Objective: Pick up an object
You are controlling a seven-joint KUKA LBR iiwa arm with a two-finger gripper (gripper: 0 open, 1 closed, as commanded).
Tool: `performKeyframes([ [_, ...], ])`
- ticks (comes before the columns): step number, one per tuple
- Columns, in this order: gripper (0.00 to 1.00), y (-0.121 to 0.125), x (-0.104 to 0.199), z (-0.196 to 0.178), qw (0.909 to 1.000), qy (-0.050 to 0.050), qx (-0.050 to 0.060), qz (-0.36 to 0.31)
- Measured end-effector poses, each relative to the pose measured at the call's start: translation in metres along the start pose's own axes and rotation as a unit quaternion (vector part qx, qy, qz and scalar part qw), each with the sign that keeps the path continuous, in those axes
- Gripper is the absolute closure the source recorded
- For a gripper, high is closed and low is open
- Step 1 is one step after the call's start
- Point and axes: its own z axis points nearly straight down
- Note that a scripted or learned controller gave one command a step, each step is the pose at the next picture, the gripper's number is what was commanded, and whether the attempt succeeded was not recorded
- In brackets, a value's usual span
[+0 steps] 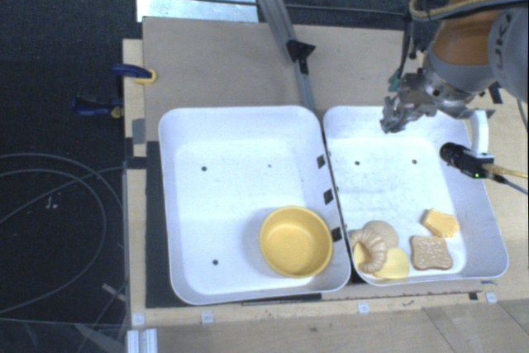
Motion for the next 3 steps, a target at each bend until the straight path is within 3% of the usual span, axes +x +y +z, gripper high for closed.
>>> performKeyframes([
  [2, 1.00, 0.026, 0.112, -0.002, 1.0000, 0.000, -0.002, 0.000],
  [3, 1.00, 0.026, 0.164, 0.007, 1.0000, 0.000, 0.000, 0.000],
])
